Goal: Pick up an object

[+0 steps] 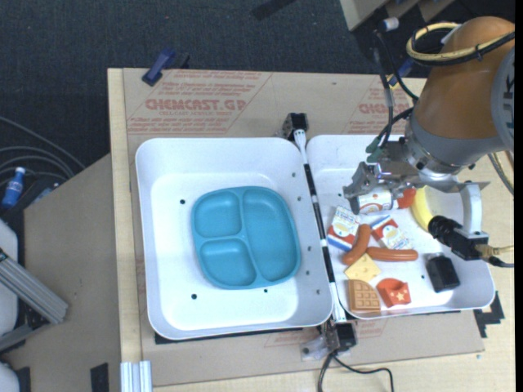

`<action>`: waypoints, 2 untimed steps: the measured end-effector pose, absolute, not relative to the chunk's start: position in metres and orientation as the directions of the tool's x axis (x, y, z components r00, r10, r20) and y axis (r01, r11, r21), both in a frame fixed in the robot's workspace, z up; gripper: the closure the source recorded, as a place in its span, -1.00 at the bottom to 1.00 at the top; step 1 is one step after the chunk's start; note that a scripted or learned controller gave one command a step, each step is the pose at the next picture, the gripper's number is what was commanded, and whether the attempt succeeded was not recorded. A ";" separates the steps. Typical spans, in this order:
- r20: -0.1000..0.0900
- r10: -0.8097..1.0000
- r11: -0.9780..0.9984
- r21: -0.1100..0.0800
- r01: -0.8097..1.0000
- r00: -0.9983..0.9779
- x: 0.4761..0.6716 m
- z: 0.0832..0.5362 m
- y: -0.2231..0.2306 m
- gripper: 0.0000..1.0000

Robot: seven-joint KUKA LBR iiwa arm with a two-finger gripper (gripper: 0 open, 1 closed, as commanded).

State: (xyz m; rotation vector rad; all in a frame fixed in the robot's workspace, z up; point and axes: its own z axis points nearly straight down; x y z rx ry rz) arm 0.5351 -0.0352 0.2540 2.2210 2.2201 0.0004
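In the right white plastic bin [482,288], the metal two-finger gripper [372,188] is lowered over crowded toy food (its opening cannot be told), near the red-and-white packet [377,205]. The left white bin [155,243] is occupied centrally by a blue divided plastic plate [243,236], with bare margins.

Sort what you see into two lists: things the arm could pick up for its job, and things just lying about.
For the job: gripper; sausage; waffle; cheese wedge; banana; red piece.

Lying about: blue divided plate; left bin; blue clip; cables.
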 end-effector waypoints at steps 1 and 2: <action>0.002 1.000 0.000 -0.003 1.000 0.000 0.508 0.268 -0.030 1.00; 0.000 1.000 0.000 0.001 1.000 0.000 0.540 0.262 -0.042 1.00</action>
